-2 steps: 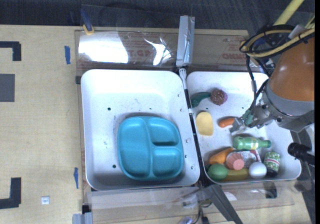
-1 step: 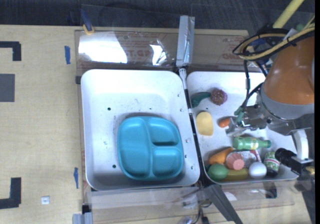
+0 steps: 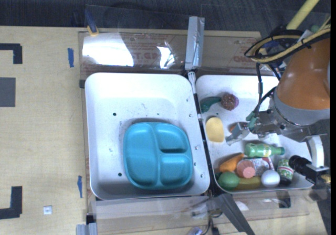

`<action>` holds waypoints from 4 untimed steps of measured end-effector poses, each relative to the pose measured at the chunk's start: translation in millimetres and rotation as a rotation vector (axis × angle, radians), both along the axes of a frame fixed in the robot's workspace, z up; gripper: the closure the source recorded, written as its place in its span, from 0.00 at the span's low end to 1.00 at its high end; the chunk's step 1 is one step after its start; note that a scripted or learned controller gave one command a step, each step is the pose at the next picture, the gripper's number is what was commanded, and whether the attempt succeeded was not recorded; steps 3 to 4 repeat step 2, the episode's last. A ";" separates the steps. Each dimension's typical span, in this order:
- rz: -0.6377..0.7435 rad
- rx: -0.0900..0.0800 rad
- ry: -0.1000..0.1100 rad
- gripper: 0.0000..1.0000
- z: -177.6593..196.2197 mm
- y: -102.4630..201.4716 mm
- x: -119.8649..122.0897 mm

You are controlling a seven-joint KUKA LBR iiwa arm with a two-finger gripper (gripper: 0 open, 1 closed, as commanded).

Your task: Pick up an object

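The arm comes in from the right of the frame, its orange band at the upper right; the gripper (image 3: 237, 130) hangs low over the middle of the right bin (image 3: 239, 79), and whether it is gripping or released I cannot tell; nothing is visibly caught in it, so by my reading the pick is not yet made.

What could be picked lies close; a yellow piece (image 3: 214, 129) sits just left of the gripper, near the wall between the bins; a green bottle (image 3: 261, 150) lies on its side just below and to the right; above, toward the top of the bin, a dark green piece (image 3: 209, 103) and a brownish red ball (image 3: 229, 101) rest side by side; along the bottom edge a heap crowds together, an orange piece (image 3: 229, 163), a green ball (image 3: 228, 179), a white ball (image 3: 270, 178); which one the arm is after I cannot say; closing on something and lifting it are both left to do.

The left bin (image 3: 105, 124) holds a blue divided tray (image 3: 156, 154) in its lower half; both bins stand on a pale wooden bench (image 3: 37, 124) with black marks on its left side; clear plastic sheeting glares above the left bin; dark floor runs along the top of the frame; cables loop at the upper right.
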State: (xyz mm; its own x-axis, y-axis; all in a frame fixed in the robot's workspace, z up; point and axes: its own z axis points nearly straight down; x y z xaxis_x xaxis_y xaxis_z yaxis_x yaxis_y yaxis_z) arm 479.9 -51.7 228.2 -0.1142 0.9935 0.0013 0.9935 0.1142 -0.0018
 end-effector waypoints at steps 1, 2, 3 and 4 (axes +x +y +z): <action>-0.197 -0.002 -0.002 0.00 -14.8 -16.3 14.4; -0.283 -0.002 0.004 0.00 -66.5 -41.5 5.2; -0.283 -0.002 0.004 0.00 -66.5 -41.5 5.2; -0.283 -0.002 0.004 0.00 -66.5 -41.5 5.2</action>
